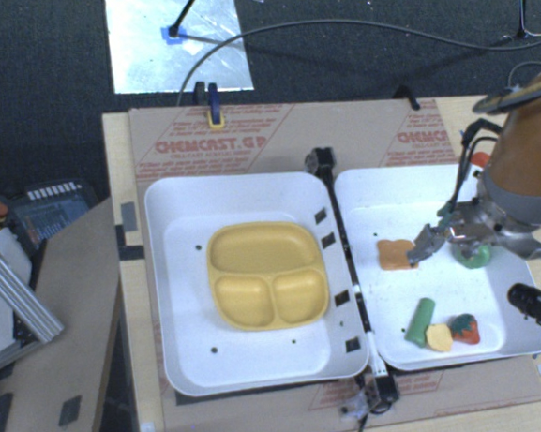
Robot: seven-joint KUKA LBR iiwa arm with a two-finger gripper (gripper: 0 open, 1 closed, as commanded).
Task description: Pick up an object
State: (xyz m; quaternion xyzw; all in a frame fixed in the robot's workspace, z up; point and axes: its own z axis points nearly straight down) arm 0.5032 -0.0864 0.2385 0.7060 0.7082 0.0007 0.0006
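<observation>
Nearest, a green cylinder and a yellow piece lie untouched in the right bin. Beyond, the gripper hangs over an orange piece; recommend descending squarely astride it. Its finger spread and any hold cannot be made out.

Yellow three-compartment tray sits middle of my left white bin. Brown cardboard sheet lies under both bins. Yellow-blue clamp at cardboard's far edge. Shiny metal plate beyond it, blue tape, black cable across. Aluminium extrusion far left, beside grey keypad box.
</observation>
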